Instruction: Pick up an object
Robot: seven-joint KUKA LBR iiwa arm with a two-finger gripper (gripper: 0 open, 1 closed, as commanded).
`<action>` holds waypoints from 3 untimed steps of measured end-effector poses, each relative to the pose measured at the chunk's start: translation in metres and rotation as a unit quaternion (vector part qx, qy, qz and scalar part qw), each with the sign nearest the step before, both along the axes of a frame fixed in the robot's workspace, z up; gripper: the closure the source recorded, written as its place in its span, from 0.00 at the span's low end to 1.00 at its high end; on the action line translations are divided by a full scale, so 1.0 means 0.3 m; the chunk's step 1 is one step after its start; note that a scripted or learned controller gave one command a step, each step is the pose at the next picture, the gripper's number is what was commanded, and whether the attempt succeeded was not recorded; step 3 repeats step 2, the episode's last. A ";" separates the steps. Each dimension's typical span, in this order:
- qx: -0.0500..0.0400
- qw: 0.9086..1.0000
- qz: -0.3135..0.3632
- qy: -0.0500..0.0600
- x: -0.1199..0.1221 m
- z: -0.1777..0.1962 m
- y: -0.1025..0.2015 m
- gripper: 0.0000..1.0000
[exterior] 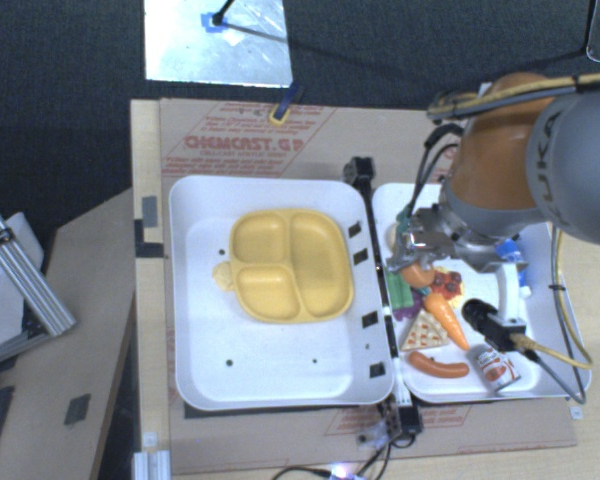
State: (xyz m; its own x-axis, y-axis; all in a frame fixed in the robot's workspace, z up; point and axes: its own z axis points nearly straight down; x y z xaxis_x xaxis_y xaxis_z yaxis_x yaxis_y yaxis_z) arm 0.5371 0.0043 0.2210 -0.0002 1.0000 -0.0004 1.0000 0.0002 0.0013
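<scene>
On my feed, the left shallow white bin (195, 368) holds a yellow plastic plate with three compartments (288, 266). It lies flat near the bin's middle, with a small pale yellow scrap (221, 273) touching its left edge. The right shallow white bin (450, 392) holds the things to pick, crowded into its left half. They are a purple toy piece (404, 298), a triangular toy pizza slice (420, 336), an orange toy carrot (446, 320), a reddish-brown toy sausage (440, 368) near the front wall, and a small red-and-white can (496, 368) just beside it. Both bins sit on a printed cardboard sheet (240, 138) on the counter (90, 258). The grey arm with the orange band (510, 158) leans in from the right over the right bin's rear. Its jaws are low above the toy pile, and I cannot tell whether they are spread or pressed together.
</scene>
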 end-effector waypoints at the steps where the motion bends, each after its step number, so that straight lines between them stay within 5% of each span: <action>1: 0.000 1.000 0.001 0.001 0.010 -0.016 0.008 1.00; 3: 0.000 1.000 0.002 -0.001 0.046 0.037 0.018 1.00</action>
